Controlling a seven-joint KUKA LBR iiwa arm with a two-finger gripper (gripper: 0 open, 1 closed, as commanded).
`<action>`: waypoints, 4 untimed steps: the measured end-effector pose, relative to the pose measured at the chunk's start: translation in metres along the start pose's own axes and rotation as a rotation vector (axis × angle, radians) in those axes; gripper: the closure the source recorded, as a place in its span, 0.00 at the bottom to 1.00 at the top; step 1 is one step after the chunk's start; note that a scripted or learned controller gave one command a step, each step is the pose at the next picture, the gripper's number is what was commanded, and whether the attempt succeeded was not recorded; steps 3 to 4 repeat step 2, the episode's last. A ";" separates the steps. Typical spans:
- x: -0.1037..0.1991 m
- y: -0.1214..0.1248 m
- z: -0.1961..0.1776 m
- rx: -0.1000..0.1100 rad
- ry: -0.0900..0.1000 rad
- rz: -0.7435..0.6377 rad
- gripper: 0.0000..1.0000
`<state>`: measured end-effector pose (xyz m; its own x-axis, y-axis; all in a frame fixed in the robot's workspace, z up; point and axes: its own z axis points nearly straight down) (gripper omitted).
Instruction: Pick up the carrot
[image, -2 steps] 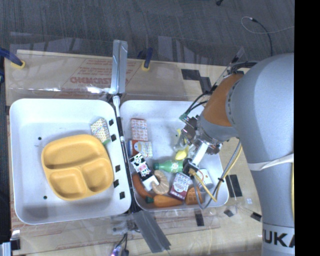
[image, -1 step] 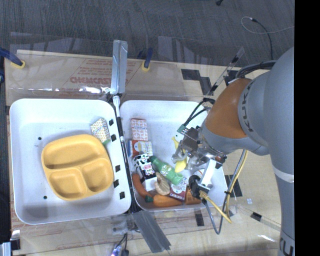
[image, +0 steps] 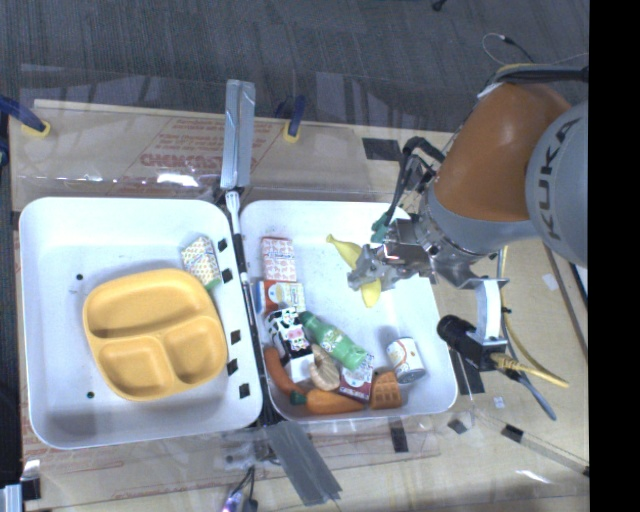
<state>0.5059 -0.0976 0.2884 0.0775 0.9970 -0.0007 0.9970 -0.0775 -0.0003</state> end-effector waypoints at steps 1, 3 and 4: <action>-0.002 -0.029 -0.060 0.001 0.000 0.613 1.00; 0.100 -0.038 0.055 0.006 -0.001 0.363 1.00; 0.100 -0.038 0.055 0.006 -0.001 0.363 1.00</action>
